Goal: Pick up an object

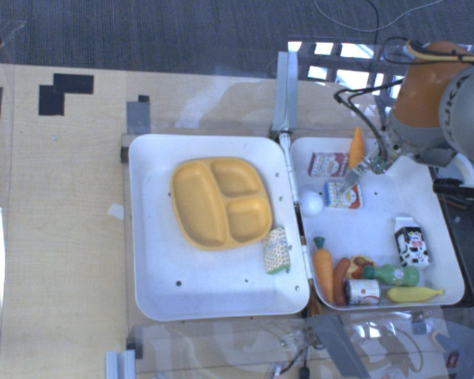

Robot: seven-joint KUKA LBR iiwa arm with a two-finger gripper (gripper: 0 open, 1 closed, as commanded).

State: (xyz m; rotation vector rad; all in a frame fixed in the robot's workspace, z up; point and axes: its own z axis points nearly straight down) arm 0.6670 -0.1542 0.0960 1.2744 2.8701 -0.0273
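Two shallow white bins (154,290) share the bench; along the right one's near wall crowd a yellow plastic banana (413,294), a small can (363,291) and an orange toy carrot (323,268); farther back, the grey two-finger gripper (352,178) hangs directly above a small white carton with red print (344,196); whether it is open cannot be told; a descent could likely clip the carton's edge and skid it aside, the neighbouring red-and-white packet (326,164) lying just beyond.
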